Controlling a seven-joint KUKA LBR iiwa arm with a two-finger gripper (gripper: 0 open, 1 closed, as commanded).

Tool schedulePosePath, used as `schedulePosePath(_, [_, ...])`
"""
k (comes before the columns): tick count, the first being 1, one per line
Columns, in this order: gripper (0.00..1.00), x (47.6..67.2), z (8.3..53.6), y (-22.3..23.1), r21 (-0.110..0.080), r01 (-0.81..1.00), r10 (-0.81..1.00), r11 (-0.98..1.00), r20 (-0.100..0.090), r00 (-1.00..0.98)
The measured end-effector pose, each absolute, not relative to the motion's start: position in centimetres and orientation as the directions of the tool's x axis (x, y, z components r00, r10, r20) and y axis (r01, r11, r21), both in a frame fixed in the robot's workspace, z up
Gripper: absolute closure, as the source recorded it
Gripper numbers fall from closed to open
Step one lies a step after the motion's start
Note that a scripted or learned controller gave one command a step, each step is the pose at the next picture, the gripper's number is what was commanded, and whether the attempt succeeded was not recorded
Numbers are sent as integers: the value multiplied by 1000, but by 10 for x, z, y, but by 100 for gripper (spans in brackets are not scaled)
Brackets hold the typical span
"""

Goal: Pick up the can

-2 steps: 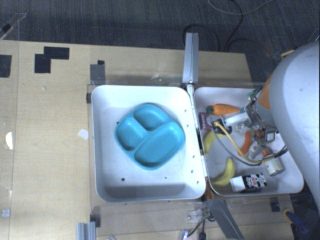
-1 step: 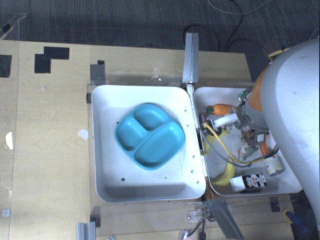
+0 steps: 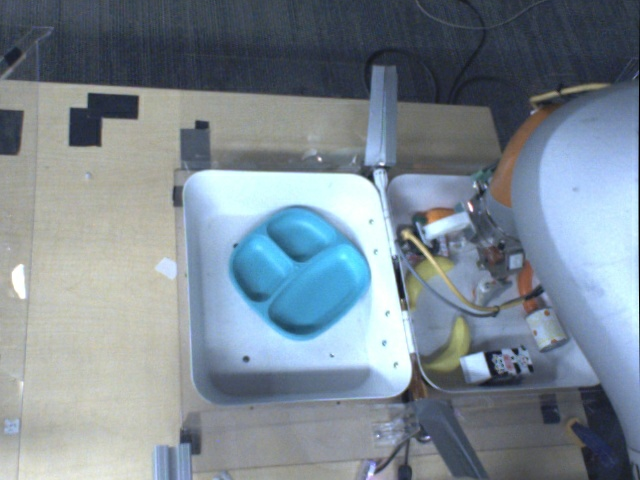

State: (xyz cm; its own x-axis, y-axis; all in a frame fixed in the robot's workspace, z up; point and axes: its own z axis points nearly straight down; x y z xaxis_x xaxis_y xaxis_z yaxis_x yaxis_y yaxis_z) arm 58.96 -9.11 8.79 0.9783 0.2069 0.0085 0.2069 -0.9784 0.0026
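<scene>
At the left of the frame the wooden bench (image 3: 90,268) carries dark square markings near its upper left corner. Centre-left sits the left white bin (image 3: 205,368), holding a blue divided tray (image 3: 300,271) tilted at an angle. Right of the metal divider lies the right white bin (image 3: 425,193), much of it covered by the grey arm (image 3: 585,238), which fills the right side of the frame and is cut off by its edge. Below the arm's orange band, the gripper (image 3: 490,258) hangs low in this bin amid cables and hardware; whether its jaws are wide or narrow cannot be made out. A yellow banana (image 3: 450,340) curves at the bin's lower centre. Just right of it, at the bin's lower edge, lies a dark can (image 3: 497,365) on its side, apart from the gripper. A small white-and-orange item (image 3: 545,328) is partly hidden by the arm.
</scene>
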Motion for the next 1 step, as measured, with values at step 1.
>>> schedulePosePath(1, [100,592,100,-89,4,218,218,-976,15,976])
